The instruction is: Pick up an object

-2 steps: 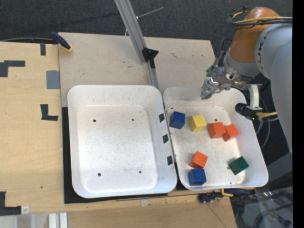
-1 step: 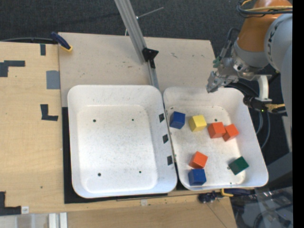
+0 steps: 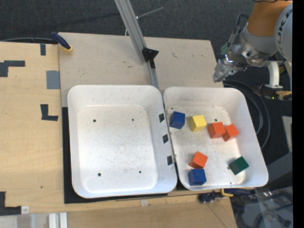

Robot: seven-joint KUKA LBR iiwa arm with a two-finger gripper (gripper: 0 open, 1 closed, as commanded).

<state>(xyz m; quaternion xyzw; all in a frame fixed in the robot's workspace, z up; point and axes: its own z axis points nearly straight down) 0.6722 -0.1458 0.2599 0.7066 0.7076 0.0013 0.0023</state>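
Right bin [image 3: 247,110], contents listed near to far:

- Blue cube [image 3: 197,176], nearest the front rim, at about 7 o'clock in the bin.
- Orange cube [image 3: 199,159], touching or just beside the blue cube, behind it.
- Green cube [image 3: 238,165], at about 5 o'clock in the bin, near the right wall, turned slightly off square to the rim.
- Two orange cubes [image 3: 222,130], side by side and touching, right of centre.
- Yellow cube [image 3: 198,123], just left of that pair.
- Second blue cube [image 3: 177,119], at about 10 o'clock in the bin, near the left wall.

All items are cubes; none has a long axis.

Left bin [image 3: 76,141]: white, beside the right bin, rims meeting.

Hand [image 3: 223,70]: outside the right bin, beyond its far right corner, over the edge of the surface [image 3: 104,56]. Every cube lies well apart from it, toward 6 to 7 o'clock from the hand. Nothing is seen between its fingers; how far they stand apart cannot be told.

Farther still: a metal rail [image 3: 130,20] slanting from 12 o'clock down to the bins' junction.
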